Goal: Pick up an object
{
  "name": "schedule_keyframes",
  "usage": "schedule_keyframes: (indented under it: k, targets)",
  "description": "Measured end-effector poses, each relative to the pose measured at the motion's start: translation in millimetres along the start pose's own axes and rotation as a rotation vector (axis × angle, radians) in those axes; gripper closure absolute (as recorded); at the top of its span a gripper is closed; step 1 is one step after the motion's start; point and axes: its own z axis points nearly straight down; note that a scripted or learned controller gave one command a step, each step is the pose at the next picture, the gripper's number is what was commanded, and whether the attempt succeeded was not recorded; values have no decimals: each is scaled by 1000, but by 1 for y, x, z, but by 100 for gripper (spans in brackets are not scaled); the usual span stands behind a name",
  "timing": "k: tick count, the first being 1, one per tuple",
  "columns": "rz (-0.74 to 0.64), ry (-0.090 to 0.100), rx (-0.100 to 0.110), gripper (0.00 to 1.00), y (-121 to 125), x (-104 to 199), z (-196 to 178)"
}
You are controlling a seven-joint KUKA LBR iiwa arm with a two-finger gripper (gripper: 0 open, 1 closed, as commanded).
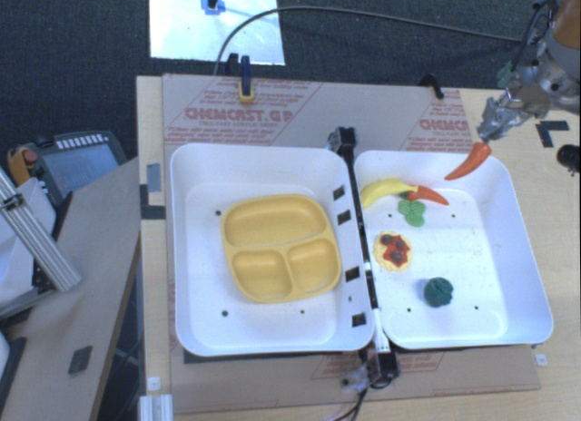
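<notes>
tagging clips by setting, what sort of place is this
Likely a robotics lab test bench: two white bins clamped to a board, toy food such as a banana, and a teach pendant beside it.

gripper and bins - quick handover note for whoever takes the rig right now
Gripper: above the far right corner of the right bin, shut on the orange chili pepper, which hangs from it clear of the bin floor.
In the right bin: banana, carrot, small green piece, mini pizza, dark green broccoli.
Left bin: yellow divided tray.
Done: one object picked and lifted.
Left: keep the hold secure; nothing else visibly pending.
</notes>
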Motion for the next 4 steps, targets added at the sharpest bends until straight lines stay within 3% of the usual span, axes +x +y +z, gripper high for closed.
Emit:
schedule_keyframes:
  k: [3, 4]
  targets:
    - [-5, 4, 7, 100, -28, 162, 32]
    - [-4, 4, 8, 100, -50, 216, 51]
